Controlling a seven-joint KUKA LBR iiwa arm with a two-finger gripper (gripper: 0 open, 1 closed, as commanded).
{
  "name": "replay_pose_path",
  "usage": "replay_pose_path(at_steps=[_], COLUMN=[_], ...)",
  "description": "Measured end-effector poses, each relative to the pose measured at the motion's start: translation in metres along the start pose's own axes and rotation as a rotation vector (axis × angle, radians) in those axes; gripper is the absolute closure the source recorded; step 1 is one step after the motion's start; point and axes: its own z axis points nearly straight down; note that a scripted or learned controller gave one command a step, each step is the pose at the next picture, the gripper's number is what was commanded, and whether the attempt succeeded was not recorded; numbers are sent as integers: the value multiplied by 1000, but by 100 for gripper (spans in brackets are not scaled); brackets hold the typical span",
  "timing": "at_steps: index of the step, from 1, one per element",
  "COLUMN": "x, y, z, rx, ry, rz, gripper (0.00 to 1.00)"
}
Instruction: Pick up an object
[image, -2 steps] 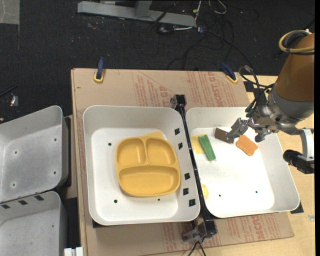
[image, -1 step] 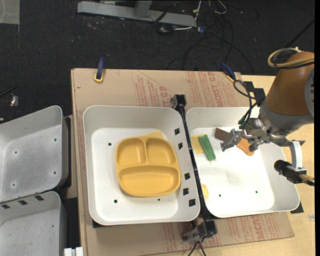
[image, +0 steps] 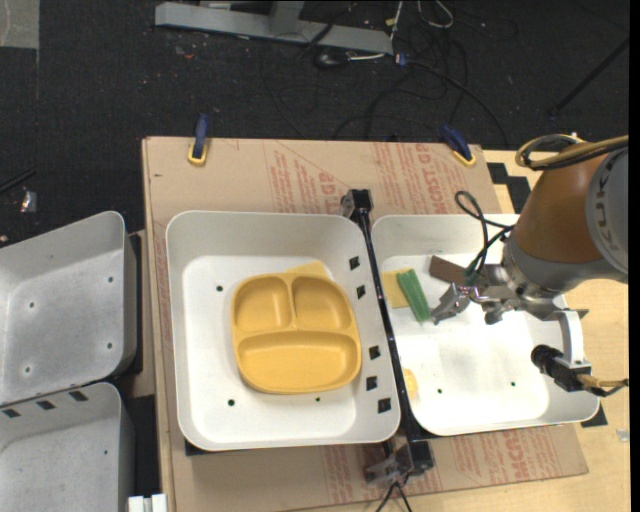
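From my seat the gripper (image: 452, 302) sits low in the right bin (image: 480, 400), its tip just right of a green block (image: 415, 296) that lies near the divider with a yellow piece (image: 393, 288) against its left side. The block's long axis runs from upper left to lower right, and it lies to the camera's left of the tool, touching or nearly so. I think the metal fingers are parted narrowly with nothing between them, but the view there is cluttered and I cannot tell for sure. A brown card-like scrap (image: 450, 267) lies just above the wrist. The left bin (image: 200, 400) carries a yellow compartment tray (image: 296, 333). The cardboard sheet (image: 260, 170) under both bins bears red print, upside down; I read only fragments, something like "TECTO" near the top right
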Motion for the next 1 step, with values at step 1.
replay_pose_path(at_steps=[1], x=[1], y=[-1], z=[54], rx=[-1], ry=[0], rz=[0], gripper=[0])
